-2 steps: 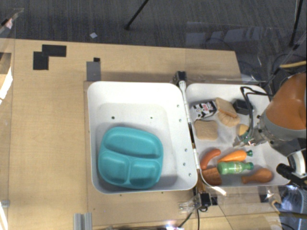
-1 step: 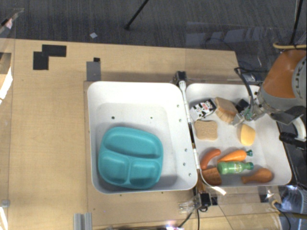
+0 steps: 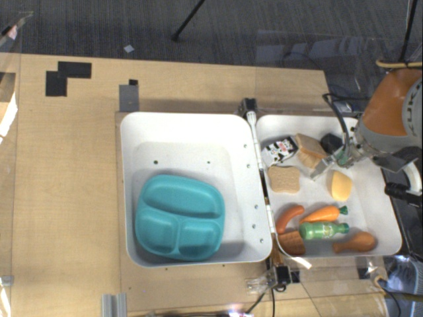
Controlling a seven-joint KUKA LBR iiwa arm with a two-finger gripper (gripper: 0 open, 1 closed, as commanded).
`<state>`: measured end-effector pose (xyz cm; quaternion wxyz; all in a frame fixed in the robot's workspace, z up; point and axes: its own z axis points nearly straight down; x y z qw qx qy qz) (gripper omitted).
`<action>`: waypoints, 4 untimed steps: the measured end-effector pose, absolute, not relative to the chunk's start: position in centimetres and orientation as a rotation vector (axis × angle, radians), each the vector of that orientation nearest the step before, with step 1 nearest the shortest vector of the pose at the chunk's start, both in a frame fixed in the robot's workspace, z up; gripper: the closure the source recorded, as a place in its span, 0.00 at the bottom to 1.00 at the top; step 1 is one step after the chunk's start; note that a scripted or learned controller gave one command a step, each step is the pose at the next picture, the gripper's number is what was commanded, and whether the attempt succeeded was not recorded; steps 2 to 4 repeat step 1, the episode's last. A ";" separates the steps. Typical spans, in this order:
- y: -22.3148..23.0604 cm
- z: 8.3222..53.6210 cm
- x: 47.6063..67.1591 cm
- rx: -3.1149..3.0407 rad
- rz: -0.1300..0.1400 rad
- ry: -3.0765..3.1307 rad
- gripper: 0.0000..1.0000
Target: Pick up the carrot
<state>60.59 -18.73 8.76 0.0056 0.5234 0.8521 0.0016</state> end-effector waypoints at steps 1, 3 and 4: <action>-13.4 9.0 53.6 0.873 0.005 3.001 0.00; -13.4 9.0 53.6 0.873 0.005 3.001 0.00; -13.4 9.0 53.6 0.873 0.005 3.001 0.00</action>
